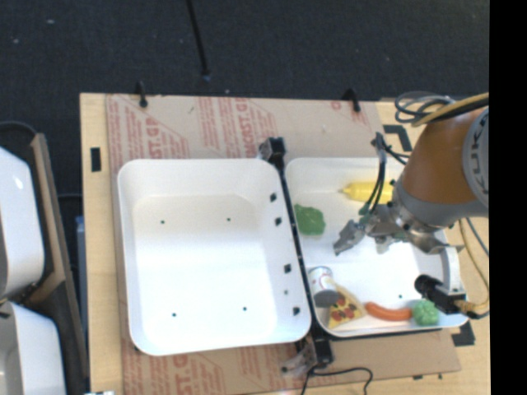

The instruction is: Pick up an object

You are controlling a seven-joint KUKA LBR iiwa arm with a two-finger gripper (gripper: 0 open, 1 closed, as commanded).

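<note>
The arm (440, 171) covers the right bin's (325, 175) far right corner and the right end of a yellow thing (359, 191). A flat speckled piece (346, 310) by the near wall, perhaps a toy pizza slice, is too small to tell.

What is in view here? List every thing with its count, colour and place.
left bin: 1, white, left on the bench
right bin: 1, white, right on the bench, touching the left one
cardboard sheet: 1, tan with red print, under both bins
lumpy toy: 1, green, right bin, near its left wall
banana-like toy: 1, yellow, right bin, far side
small can: 1, silver, right bin, near left corner
pizza-slice toy: 1, yellow with red spots, right bin, near edge
sausage-like toy: 1, orange-red, right bin, near edge
leafy toy: 1, green, right bin, near right corner
arm: 1, grey and orange, over the right bin
claw: 1, grey, over the right bin's middle
</note>
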